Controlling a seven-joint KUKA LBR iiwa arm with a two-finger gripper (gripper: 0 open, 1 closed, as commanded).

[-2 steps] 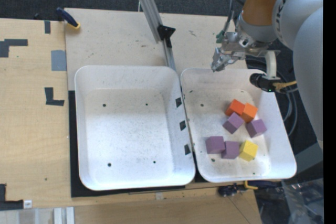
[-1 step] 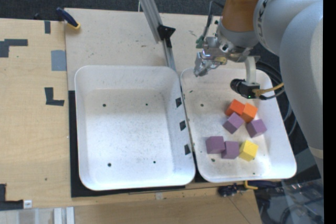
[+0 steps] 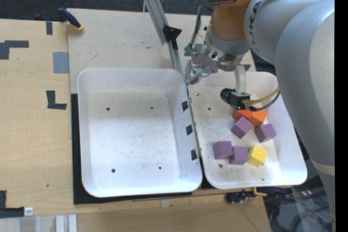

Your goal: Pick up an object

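Observation:
Several small blocks lie in the right bin (image 3: 217, 117), toward its near right part. An orange block (image 3: 252, 115) is farthest back, with a purple block (image 3: 242, 127) and another purple block (image 3: 265, 132) just in front of it. Nearer the front sit a purple block (image 3: 222, 149), a purple block (image 3: 238, 155) touching it, and a yellow block (image 3: 258, 156). My gripper (image 3: 194, 74) hangs over the far left corner of the right bin, close to the wall shared with the left bin, well apart from the blocks. Nothing shows in it.
The left bin (image 3: 130, 127) lies beside the right one. A slanted metal bar (image 3: 155, 5) runs down from the top to the bins' shared far corner. The arm's grey body (image 3: 304, 62) covers the right side. A black cable end (image 3: 231, 97) hangs above the orange block.

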